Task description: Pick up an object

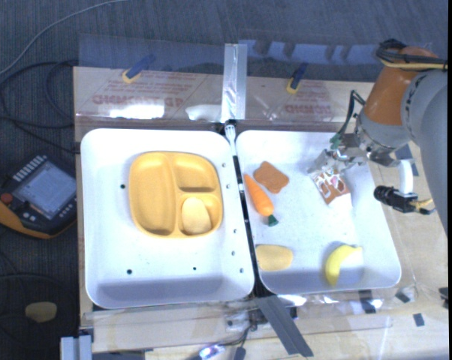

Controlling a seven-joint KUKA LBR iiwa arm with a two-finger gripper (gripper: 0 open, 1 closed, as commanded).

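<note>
Red mirrored lettering runs across the clear plastic sheet (155, 96) behind the bins, well to the left of the hand (339, 156), but it is too faint to read. Nothing else carries legible text.

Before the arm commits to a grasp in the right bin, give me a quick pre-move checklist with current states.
1. End effector over the right white bin: ok, at its upper right part.
2. Target under it: ok, the small brown-and-white crinkled packet lies just below.
3. Finger opening: cannot tell.
4. Packet held: not ok, nothing visibly between the fingers.
5. Neighbours apart from the packet: ok, the brown cookie-shaped toy, orange toy carrot and yellow toy banana lie apart from it.
6. Yellow divided plastic tray out of the way: ok, in the left bin.
</note>
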